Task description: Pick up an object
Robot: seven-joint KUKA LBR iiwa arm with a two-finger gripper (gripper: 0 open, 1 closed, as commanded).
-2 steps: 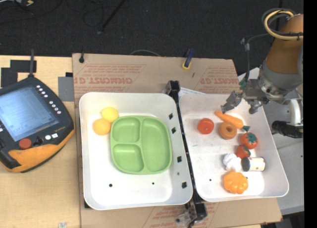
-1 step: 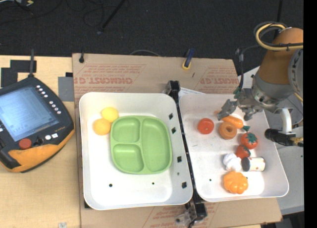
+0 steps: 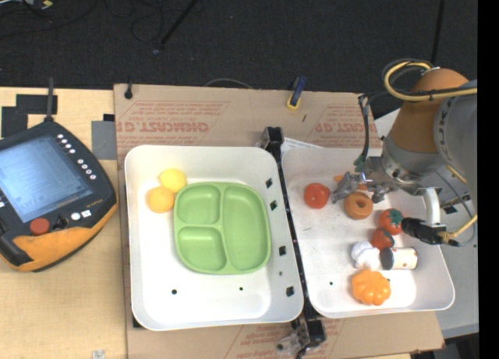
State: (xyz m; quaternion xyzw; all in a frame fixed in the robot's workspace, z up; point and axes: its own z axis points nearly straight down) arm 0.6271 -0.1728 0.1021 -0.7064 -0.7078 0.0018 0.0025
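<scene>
A small tan ring-shaped toy doughnut (image 3: 359,207) lies in the right white bin (image 3: 323,271), and it looks to be the thing being gone for: the grey two-finger gripper (image 3: 360,186) sits just above it, almost touching its upper edge. I cannot tell how far apart the fingers stand, nor see anything held between them. Just left of the doughnut lies a round red toy tomato (image 3: 316,195); to its right and below are a red strawberry-like piece (image 3: 389,221), a white toy (image 3: 364,254) and an orange pumpkin-shaped piece (image 3: 369,287). Well left of the doughnut, the other bin holds a green divided plastic tray (image 3: 222,227) and two yellow balls (image 3: 166,190). My guess is the approach is under way; next it must settle around the ring, close and lift.
</scene>
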